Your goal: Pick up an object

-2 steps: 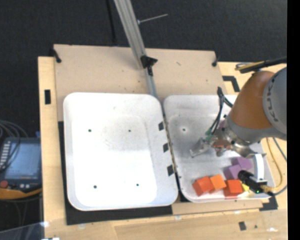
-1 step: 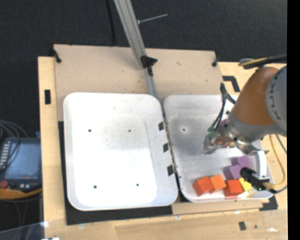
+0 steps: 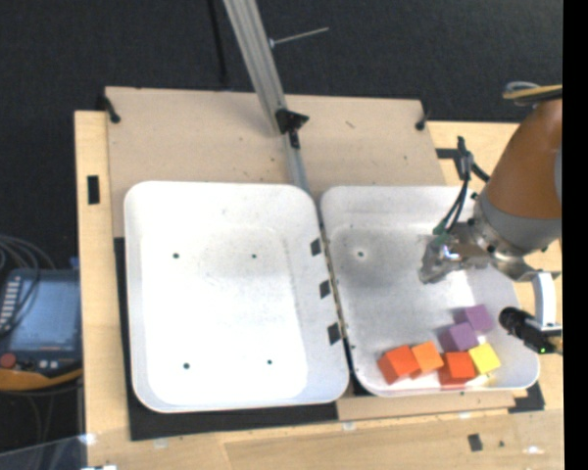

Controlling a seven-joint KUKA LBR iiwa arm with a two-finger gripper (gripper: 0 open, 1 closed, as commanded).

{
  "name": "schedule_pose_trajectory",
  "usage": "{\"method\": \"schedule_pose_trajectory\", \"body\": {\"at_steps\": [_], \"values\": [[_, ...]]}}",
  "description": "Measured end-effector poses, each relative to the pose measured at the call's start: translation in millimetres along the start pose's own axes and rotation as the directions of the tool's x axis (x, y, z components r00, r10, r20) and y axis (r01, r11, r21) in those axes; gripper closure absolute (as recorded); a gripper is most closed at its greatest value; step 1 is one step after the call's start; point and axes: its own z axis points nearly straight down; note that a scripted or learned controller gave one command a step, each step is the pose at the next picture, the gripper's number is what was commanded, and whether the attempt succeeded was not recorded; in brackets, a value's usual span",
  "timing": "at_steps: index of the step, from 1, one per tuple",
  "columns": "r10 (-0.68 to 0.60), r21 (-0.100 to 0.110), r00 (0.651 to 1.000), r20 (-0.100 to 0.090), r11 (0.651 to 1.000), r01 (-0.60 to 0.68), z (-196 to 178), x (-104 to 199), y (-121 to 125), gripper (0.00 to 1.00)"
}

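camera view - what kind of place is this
Likely a robotics lab bench: a robot arm reaching over two white bins, coloured blocks in the right one, and a control pendant nearby.

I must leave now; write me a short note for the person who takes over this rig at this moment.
Tool: above the right bin, near its middle, with nothing visibly between its fingers; open or shut cannot be told.
Blocks: all clustered in the right bin's near corner: two purple blocks, three orange blocks, one yellow block. The tool is apart from them.
Left bin: beside the right one.
Done: nothing picked up yet.
Left: move the tool to a block, grasp it and lift.
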Motion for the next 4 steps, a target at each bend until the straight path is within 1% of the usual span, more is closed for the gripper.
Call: {"method": "schedule_pose_trajectory", "body": {"at_steps": [1, 2, 3, 4], "values": [[-0.014, 0.000, 1.000, 0.000, 1.000, 0.014, -54, -2, 2, 1.00], [-0.017, 0.009, 1.000, -0.004, 1.000, 0.017, -41, 51, 15, 1.00], [-0.019, 0.005, 1.000, -0.004, 1.000, 0.019, -51, 103, 29, 1.00], [-0.019, 0.006, 1.000, -0.004, 1.000, 0.019, -49, 162, 51, 1.00]]}}
